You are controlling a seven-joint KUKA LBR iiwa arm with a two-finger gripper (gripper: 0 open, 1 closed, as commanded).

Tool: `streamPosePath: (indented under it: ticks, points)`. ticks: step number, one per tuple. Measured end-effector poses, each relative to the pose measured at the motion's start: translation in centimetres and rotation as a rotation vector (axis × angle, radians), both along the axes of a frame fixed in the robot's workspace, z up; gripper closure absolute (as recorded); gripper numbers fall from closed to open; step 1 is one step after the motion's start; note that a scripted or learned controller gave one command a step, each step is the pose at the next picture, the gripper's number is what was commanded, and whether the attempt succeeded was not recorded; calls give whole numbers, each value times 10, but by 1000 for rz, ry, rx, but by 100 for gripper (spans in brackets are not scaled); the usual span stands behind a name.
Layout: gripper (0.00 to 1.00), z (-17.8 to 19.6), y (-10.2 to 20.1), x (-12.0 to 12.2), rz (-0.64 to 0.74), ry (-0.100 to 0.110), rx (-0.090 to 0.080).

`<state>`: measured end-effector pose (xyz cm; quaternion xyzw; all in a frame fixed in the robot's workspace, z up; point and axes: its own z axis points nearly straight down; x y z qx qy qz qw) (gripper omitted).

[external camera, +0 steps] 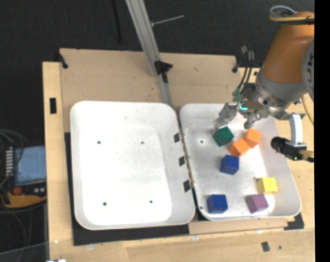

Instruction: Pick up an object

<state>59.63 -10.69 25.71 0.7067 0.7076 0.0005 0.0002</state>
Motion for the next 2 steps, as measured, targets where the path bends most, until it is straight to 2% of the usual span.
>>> streamPosePath:
  ticks: [1,2]
  points:
    - [0,-48,7,-4,-4,5,-2]
    - [0,-92,0,-7,-4,5,-2]
